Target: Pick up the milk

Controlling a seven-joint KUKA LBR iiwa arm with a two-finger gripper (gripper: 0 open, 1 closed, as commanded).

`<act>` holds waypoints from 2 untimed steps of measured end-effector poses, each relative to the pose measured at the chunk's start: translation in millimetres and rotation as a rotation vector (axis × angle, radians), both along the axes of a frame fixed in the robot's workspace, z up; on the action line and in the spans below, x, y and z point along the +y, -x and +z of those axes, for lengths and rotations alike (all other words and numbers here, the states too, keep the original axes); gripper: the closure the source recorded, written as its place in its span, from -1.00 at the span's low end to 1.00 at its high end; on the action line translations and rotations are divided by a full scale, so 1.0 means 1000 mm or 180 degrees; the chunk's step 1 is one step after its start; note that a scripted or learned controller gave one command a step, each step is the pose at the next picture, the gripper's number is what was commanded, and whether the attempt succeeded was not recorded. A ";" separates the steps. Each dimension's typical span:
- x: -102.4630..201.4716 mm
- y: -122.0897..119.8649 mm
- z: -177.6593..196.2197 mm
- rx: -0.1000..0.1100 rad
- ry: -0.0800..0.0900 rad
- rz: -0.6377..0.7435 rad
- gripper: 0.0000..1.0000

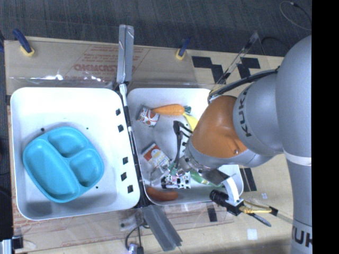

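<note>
In the right bin point(159, 97), a small carton with black and white patches, likely the milk point(176, 182), lies near the front wall. My gripper point(179, 169) hangs right over it, below the orange wrist band point(214, 134), and may be touching its top. The wrist hides the gripper's far side and part of the carton.
Also in the right bin are a carrot point(169, 110), a small white and red packet point(148, 116), a yellow banana end point(190, 122), a white and orange box point(154, 155), something green point(200, 179) and a brown sausage point(162, 195). A blue divided plate point(61, 163) lies in the left bin point(32, 102).
</note>
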State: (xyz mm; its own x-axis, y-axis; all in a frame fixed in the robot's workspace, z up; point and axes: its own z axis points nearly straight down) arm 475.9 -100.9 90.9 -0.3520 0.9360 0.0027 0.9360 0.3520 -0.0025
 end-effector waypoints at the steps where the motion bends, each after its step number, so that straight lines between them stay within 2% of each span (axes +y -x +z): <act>1: 0.000 -0.001 0.010 -0.0006 0.0002 0.0015 1.00; 2: 0.000 -0.001 0.010 -0.0003 0.0002 0.0015 -1.00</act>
